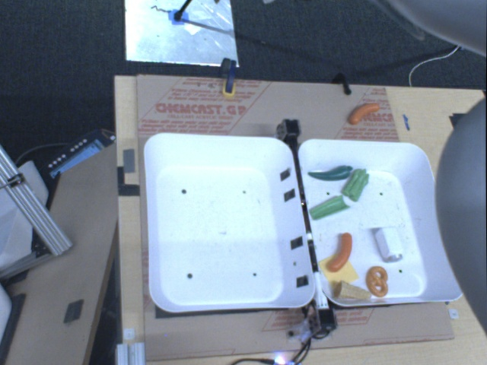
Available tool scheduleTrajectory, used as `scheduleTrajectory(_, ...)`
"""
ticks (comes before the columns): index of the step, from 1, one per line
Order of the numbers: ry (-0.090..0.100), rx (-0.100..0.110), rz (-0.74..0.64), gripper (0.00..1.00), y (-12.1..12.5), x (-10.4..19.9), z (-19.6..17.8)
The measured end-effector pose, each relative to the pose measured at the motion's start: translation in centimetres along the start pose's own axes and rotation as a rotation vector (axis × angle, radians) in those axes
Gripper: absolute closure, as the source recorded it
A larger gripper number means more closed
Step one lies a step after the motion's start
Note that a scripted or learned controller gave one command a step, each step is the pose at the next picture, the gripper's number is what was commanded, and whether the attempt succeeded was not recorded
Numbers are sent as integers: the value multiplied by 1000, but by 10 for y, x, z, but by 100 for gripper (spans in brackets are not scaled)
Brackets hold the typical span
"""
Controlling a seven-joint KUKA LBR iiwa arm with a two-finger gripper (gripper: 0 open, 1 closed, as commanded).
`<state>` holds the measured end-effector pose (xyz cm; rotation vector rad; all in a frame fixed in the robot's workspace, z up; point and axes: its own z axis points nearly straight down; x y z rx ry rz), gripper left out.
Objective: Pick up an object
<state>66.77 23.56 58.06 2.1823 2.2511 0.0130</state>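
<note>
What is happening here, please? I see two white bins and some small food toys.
A grey robot arm reaches in from the right, above the bench; its task is to pick up an object. The right bin holds toy food: a dark green pepper, two green pieces, an orange sausage, a pretzel and a white block. Another orange sausage lies outside on the board.

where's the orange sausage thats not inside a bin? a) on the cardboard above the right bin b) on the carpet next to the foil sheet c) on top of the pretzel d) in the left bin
a: one orange sausage lies on the brown cardboard just beyond the far rim of the right bin, outside it, while a second sausage lies inside that bin.
</note>
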Motion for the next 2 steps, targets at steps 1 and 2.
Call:
scheduleTrajectory(1, 1, -5, -5, 100, 0, 0, -12)
scheduleTrajectory(2, 0, -3, -6, 0, 0, 0, -11)
